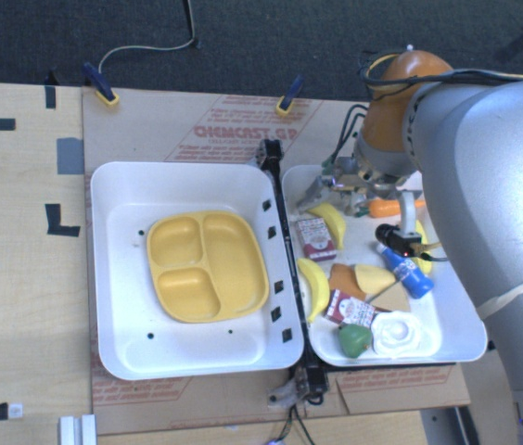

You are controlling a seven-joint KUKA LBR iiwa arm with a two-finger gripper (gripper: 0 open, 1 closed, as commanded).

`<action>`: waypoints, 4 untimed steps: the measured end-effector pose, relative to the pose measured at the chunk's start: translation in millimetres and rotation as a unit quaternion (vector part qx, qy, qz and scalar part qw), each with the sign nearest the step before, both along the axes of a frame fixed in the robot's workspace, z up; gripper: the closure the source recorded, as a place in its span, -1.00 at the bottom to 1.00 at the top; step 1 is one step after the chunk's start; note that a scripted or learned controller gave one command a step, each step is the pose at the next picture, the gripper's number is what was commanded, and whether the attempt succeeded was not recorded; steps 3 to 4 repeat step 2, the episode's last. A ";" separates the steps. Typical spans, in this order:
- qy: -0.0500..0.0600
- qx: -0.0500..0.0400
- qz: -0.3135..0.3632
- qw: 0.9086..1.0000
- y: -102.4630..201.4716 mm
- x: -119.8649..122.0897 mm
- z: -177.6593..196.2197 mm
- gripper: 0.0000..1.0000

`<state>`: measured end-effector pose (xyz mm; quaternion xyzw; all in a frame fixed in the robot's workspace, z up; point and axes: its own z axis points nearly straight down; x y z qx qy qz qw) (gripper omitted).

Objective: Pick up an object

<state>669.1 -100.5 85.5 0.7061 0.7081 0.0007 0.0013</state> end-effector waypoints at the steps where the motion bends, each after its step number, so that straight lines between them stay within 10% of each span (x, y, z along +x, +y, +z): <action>1: 0.000 -0.002 0.000 1.000 -0.9 -0.1 10.2 1.00; 2: 0.000 0.001 0.000 1.000 68.1 -0.2 122.6 1.00; 4: 0.000 0.001 0.000 1.000 68.1 -0.2 122.6 1.00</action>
